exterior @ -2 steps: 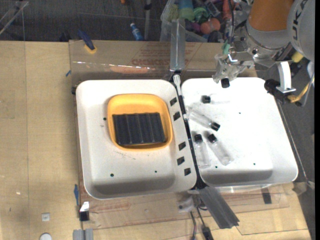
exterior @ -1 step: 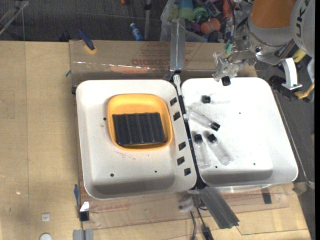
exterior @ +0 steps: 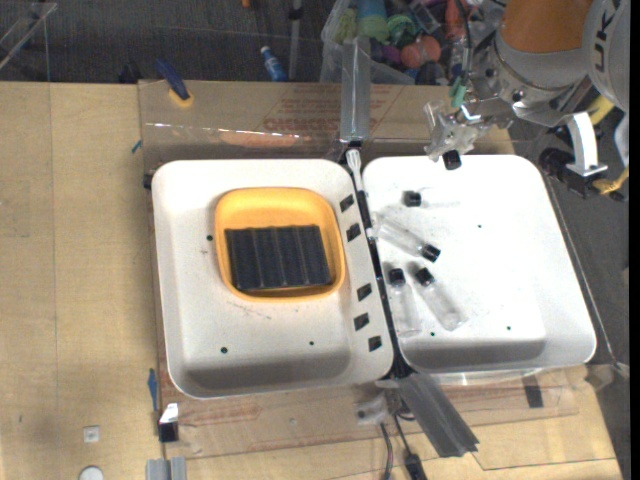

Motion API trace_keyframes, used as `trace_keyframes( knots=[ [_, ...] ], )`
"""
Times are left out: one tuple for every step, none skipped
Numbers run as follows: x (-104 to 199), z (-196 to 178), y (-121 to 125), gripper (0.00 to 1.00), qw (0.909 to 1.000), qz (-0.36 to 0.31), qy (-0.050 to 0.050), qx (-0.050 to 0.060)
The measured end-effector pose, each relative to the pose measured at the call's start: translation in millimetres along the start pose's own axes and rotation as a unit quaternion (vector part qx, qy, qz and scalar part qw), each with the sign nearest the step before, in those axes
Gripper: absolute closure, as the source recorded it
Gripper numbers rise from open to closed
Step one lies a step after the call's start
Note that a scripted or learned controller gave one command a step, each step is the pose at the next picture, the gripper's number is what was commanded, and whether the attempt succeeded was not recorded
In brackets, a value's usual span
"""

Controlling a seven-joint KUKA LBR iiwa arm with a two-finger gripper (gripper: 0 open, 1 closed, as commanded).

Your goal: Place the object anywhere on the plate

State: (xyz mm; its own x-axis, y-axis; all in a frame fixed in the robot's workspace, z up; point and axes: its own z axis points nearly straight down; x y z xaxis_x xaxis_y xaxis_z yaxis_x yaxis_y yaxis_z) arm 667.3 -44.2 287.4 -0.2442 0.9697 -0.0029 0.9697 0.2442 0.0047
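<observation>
An orange-yellow plate lies in the left bin, and a dark ribbed rectangular block rests flat on it. Several clear vials with black caps lie scattered in the left half of the right bin: one cap near the back, one vial in the middle, another vial nearer the front. My gripper hangs over the back edge of the right bin, far from the plate. A small black piece shows just under it; whether it is held I cannot make out.
A metal divider with black clips runs between the bins. Behind the bench stands a crate of colourful toys. A blue marker lies on the back board. The arm's orange band fills the upper right.
</observation>
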Motion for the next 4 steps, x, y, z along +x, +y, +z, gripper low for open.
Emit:
trace_keyframes(
  knots=[
    [-6.1, -9.4, -1.4, 1.00, 0.9958, -0.092, 0.001, 0.000],
    [-6.1, -14.0, -1.3, 1.00, 0.9948, -0.102, 0.000, 0.000],
    [-15.3, -10.1, -4.0, 1.00, 0.9932, -0.117, 0.001, 0.001],
    [-7.6, -2.8, -2.2, 1.00, 0.9866, -0.163, 0.002, 0.002]
  ],
)
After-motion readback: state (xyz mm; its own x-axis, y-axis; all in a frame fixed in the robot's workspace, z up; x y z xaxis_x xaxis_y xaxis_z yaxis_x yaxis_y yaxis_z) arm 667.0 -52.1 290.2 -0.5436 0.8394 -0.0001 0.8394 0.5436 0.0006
